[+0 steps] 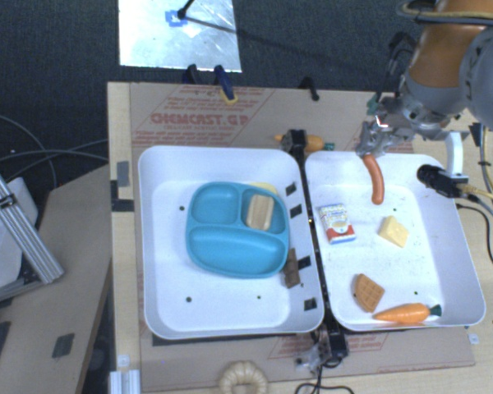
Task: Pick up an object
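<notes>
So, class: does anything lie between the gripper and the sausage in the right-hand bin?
Nothing visible does. The gripper sits right at the upper end of the sausage; the carton and cheese lie lower in the bin, apart from it.

two white bins (172,302), one blue tray (230,245) (divided), one sausage (375,179), one carrot (404,313), one carton (338,222)

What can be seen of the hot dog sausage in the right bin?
The sausage is a slim, smooth orange-red toy, plastic by its look, slightly curved with rounded ends. It sits near the back of the right bin, running roughly front to back in the view. Its upper end meets the hand, which is right above it; whether it is gripped or lifted cannot be told. Its lower end points toward the small carton and the cheese wedge, touching neither.
</notes>
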`<state>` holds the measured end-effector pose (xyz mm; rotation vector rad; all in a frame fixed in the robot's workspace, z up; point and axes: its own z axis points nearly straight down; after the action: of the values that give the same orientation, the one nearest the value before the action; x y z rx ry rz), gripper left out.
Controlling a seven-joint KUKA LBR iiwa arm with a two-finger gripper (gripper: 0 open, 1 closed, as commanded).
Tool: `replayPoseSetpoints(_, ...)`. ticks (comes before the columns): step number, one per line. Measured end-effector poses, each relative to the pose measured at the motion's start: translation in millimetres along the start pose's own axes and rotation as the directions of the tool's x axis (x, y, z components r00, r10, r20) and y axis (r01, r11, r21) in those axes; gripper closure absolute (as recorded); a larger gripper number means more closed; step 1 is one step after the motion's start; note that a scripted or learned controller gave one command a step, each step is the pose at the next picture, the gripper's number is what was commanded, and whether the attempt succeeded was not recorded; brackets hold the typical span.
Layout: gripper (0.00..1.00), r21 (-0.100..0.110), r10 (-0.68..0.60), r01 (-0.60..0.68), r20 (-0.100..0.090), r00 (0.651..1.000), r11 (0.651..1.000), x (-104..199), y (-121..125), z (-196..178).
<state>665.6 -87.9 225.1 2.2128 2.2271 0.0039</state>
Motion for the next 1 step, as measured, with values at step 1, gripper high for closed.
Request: replayPoseSetpoints(1, 1.0, 0.004, -0.001, 0.001, 0.0, 1.0, 1.0, 50.6, -17.5, 10.3)
